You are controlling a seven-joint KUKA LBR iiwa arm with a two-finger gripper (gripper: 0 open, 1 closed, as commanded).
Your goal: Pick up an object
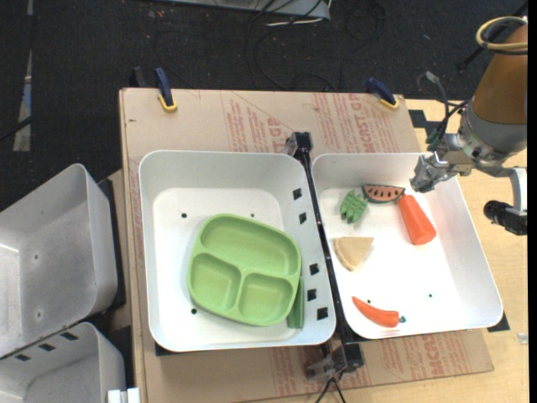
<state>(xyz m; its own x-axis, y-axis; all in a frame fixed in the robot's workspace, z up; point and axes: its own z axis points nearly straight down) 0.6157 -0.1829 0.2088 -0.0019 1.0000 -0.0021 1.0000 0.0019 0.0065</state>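
Note:
The right bin [470, 259] holds an orange carrot-like cylinder [416, 219], a watermelon slice [383, 194], a green toy [353, 206], a beige wedge [354, 252] and a red chili pepper [376, 311]. My gripper [426, 177] hovers at the bin's far right corner, just above the top end of the orange cylinder and right of the watermelon slice. Nothing shows between its fingers.
The left bin [168, 183] holds a green divided tray [244, 269]. A black divider [315, 225] runs between the bins. Two empty white tubs [42, 250] stand off the bench at the left. Clamps [165, 91] hold the board's far edge.

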